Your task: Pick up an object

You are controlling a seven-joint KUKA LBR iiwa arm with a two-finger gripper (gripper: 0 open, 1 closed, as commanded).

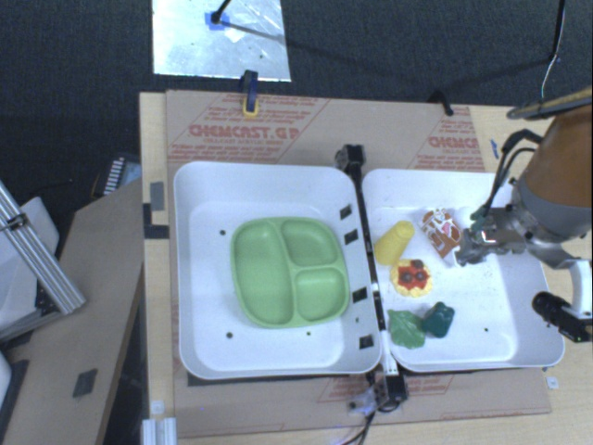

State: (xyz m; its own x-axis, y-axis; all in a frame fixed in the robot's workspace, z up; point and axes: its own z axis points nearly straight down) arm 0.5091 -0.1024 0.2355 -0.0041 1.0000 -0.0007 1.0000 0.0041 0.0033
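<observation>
I see the left bin (199, 248) holding a green tray (285, 272). The right bin (500, 332) has the toys: a yellow piece (395, 241), a red-and-white one (442, 231), a red-yellow one (413, 277) and two green ones (422, 325). My gripper (471, 247) sits just right of the red-and-white toy, and nothing shows in its grasp.
</observation>
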